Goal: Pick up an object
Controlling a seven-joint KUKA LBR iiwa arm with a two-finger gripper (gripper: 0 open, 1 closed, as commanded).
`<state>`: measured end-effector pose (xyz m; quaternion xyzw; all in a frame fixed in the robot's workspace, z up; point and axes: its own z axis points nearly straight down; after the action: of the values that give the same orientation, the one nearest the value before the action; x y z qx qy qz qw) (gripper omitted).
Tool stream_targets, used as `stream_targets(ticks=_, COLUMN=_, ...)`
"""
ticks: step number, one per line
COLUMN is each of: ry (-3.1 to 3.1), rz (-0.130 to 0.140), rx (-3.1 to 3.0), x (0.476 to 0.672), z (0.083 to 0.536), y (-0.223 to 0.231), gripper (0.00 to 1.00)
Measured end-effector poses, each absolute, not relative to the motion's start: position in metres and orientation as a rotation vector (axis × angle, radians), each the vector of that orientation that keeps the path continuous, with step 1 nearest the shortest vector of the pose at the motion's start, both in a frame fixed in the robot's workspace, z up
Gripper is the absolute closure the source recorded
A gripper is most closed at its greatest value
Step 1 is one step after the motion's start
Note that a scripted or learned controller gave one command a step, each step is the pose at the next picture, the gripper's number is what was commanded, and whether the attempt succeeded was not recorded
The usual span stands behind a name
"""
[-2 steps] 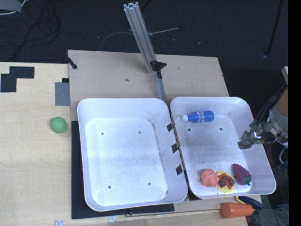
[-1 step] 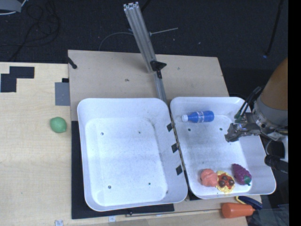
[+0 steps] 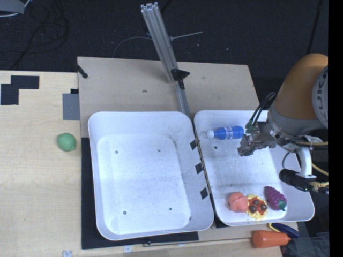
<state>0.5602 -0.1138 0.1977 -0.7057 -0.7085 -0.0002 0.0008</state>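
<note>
Right-hand bin (image 3: 300, 213) holding four things: a clear bottle (image 3: 226, 133) with a blue cap and blue label lying on its side near the far edge, and a peach-coloured fruit (image 3: 237, 202), a small pizza-like toy (image 3: 256, 207) and a purple bunch of grapes (image 3: 274, 197) clustered along the near edge. Gripper (image 3: 247, 146) hanging low over the bin floor, just beside the bottle's base end and slightly nearer the camera; too dark and small to tell how wide it stands or whether anything is caught in it. Bottle lying to the gripper's left in the camera view, long axis running left-right, cap pointing toward the left-hand bin (image 3: 102, 123). Probably the nearest target, the toy cluster being well apart. Label writing unreadable; no brand legible.
</note>
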Motion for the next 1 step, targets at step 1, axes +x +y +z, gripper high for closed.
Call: stream_targets(ticks=1, ry=-2.226, rz=0.000, rx=-2.218, x=0.5826, z=0.2082, y=-0.0588, gripper=1.00)
